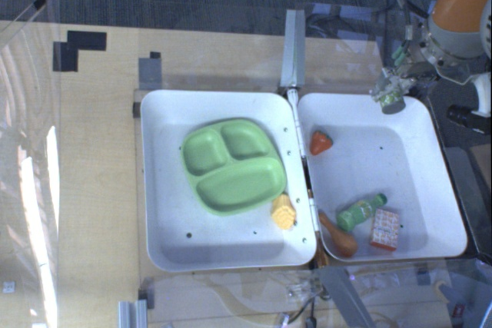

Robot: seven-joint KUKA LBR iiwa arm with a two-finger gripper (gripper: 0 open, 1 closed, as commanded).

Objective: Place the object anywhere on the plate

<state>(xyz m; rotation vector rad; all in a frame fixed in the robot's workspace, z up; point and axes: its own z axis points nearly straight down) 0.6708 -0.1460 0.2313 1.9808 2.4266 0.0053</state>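
gripper [390, 94]: over far rim of right bin [430, 165]
just below: bare floor, open
further down-left: strawberry [321, 141] by divider
near end: bottle [360, 212], carton [385, 230], carrot [338, 236] clustered
far left: plate [233, 165], corn [284, 211] touching it

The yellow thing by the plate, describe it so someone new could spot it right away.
Find the left bin, the one holding the green plate. Just off the plate's lower right corner, on the bin floor, lies the corn. It is the sole yellow, bumpy item.

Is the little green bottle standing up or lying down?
Lying down. The green bottle rests on its side on the right bin's floor, its length stretched out flat.
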